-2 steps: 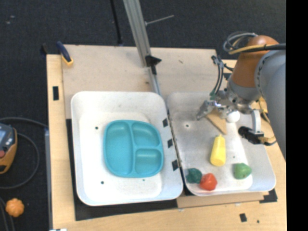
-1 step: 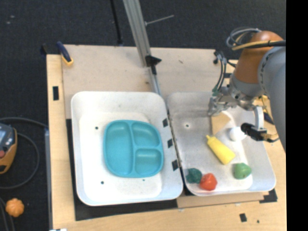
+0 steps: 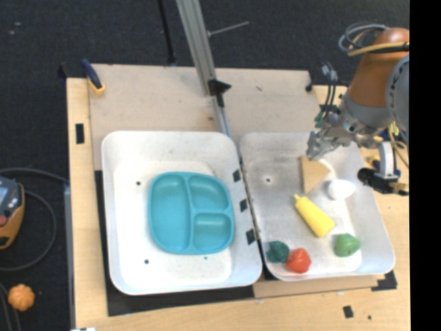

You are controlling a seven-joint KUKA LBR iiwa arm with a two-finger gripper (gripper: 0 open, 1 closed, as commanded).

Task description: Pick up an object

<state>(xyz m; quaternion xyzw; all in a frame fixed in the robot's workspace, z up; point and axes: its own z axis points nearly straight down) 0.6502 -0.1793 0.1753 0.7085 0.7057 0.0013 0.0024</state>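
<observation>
Your tool [image 3: 321,147] hangs over the upper part of the right bin [image 3: 275,150], reaching in from the 3 o'clock side on the grey arm [image 3: 375,81] with its orange band. You cannot tell from this view whether it is open or closed, and nothing can be seen held in it.

Just below the tool, at its 6 o'clock, lies a tan wedge-shaped piece [image 3: 314,175]; its upper corner sits right beside the tool tip, though you cannot tell if they touch. At 4 o'clock from the tool, near the wedge, rests a small white object [image 3: 340,189]. Further toward 6 o'clock you see a yellow bottle [image 3: 314,215] lying tilted on the bin floor. Along the bin's lower edge sit a dark green item [image 3: 278,252], a red item [image 3: 298,261] touching or just beside it, and a green item [image 3: 346,244] toward the 5 o'clock corner, all well apart from the tool.

At the tool's 8 o'clock, the left bin [image 3: 124,267] holds a blue divided plate [image 3: 190,212]. Both bins rest on the table [image 3: 151,95]
</observation>
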